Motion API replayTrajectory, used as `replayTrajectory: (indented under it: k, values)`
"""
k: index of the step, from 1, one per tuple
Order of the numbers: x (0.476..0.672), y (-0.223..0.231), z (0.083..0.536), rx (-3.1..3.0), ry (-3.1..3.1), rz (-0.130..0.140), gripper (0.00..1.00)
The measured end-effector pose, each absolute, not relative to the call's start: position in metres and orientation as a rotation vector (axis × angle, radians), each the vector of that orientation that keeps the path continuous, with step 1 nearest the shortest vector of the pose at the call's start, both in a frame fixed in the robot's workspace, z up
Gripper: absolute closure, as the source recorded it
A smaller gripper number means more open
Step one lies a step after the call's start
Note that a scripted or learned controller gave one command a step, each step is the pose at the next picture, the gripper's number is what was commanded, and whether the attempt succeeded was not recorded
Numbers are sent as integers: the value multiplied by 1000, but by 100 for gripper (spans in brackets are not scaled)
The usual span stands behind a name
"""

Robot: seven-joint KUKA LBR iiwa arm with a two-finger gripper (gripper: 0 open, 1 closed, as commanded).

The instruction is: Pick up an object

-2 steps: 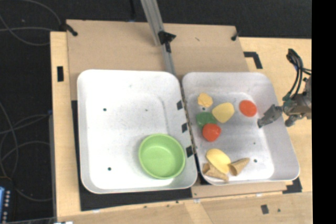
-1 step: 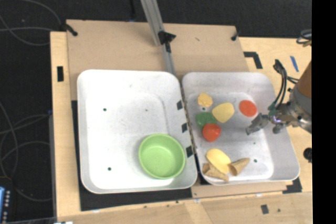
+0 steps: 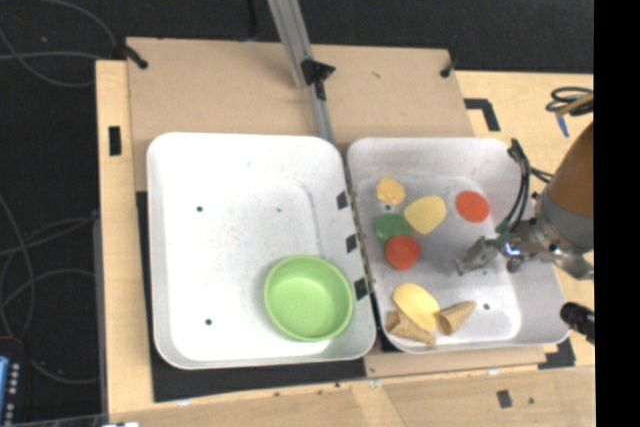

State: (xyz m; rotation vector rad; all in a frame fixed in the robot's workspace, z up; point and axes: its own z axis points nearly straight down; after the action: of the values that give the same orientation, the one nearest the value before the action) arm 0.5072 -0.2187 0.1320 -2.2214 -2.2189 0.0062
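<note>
Toy foods crowd the right bin: a red tomato touching a green piece, yellow lemon beside. Our gripper hovers right of them holding nothing. We risk nudging neighbours and closing on none.
</note>
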Motion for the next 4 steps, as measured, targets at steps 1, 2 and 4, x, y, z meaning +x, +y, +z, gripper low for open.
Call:
replayTrajectory:
  k: [1, 2, 4]
  values:
    - [510, -219, 146, -2228, -2221, -4, 100]
    - [505, -222, 192, -2229, -2223, -5, 100]
    - [514, -172, 238, -2214, -2233, -6, 100]
